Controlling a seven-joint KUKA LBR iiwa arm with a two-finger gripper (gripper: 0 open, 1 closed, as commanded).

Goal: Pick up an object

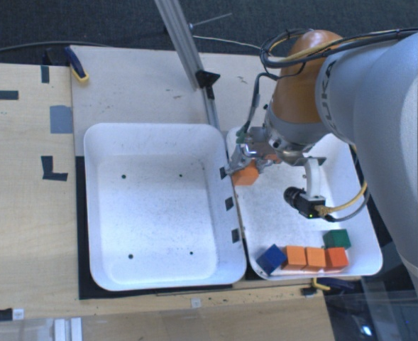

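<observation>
My gripper hangs over the left edge of the right bin, near the divide between the two bins. An orange block sits between its fingers, lifted off the bin floor. Along the right bin's front wall lie a blue block, two orange blocks side by side, a red-orange block and a green block behind it.
The left bin stands beside the right one, its rim close under the gripper. A slanted aluminium bar runs down to the bins' back edge. The arm's bulk covers the right bin's back right part.
</observation>
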